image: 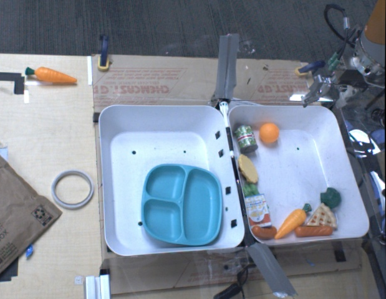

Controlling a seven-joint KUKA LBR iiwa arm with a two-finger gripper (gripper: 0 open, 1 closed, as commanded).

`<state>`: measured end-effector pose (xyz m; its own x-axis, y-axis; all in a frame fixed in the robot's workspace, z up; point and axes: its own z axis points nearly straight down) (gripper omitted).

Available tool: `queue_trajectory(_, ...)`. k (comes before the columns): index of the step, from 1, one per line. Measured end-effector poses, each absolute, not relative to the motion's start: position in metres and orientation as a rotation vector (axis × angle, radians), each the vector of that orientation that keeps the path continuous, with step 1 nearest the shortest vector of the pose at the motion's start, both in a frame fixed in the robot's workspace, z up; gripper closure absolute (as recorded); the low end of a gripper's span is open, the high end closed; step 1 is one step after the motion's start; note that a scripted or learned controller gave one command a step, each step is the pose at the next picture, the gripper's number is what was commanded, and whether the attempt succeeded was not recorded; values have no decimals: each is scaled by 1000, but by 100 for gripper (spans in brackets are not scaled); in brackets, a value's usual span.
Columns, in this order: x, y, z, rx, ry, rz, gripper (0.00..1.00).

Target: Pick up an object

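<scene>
The right bin (305, 161) holds several toy foods. An orange ball (269, 132) and a green can (246, 138) lie near its back left corner. A yellow piece (247, 168) and a small printed carton (257, 207) rest along its left wall. At the front lie a carrot (291, 223), a waffle wedge (322, 217), two red sausages (314, 231) and a green broccoli piece (330, 197). My gripper (317, 93) hangs above the bin's back right rim, apart from all of them, with nothing seen in it.
The left bin (118, 167) carries a blue divided plate (182, 204). On the bench to the left sit another carrot (50, 75), a tape ring (72, 188) and a cardboard box (15, 217). A grey post (227, 67) rises between the bins at the back.
</scene>
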<state>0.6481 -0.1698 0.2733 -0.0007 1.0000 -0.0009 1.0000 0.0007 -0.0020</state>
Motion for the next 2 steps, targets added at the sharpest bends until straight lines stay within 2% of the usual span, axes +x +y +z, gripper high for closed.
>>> queue_trajectory(1,659,-120,140,-2179,-2261,3,0)
queue_trajectory(2,655,-105,95,-2135,-2319,10,0)
